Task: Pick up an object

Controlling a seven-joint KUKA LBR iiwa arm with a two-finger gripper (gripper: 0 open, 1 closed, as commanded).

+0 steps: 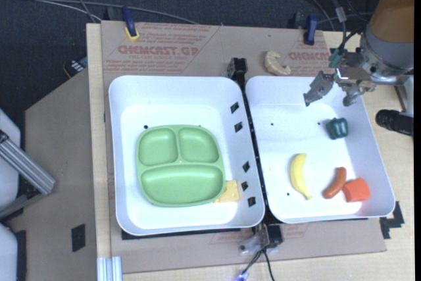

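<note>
The right bin [276,141] holds a yellow banana [299,176], a brown sausage [334,183], an orange block [356,190] and a dark teal object [338,129]. My gripper [334,91] hangs over the bin's far right part, just above and behind the teal object. Its two fingers [316,90] are spread apart with nothing between them. The left bin holds a green divided plate [179,164] with a yellow cheese wedge [229,193] at its near right corner.
A beige curved piece [277,62] lies on the cardboard behind the right bin. Blue clamps [131,24] hold the board's far edge. Black clips line the divider between the bins [247,141]. Cables run across the dark floor behind.
</note>
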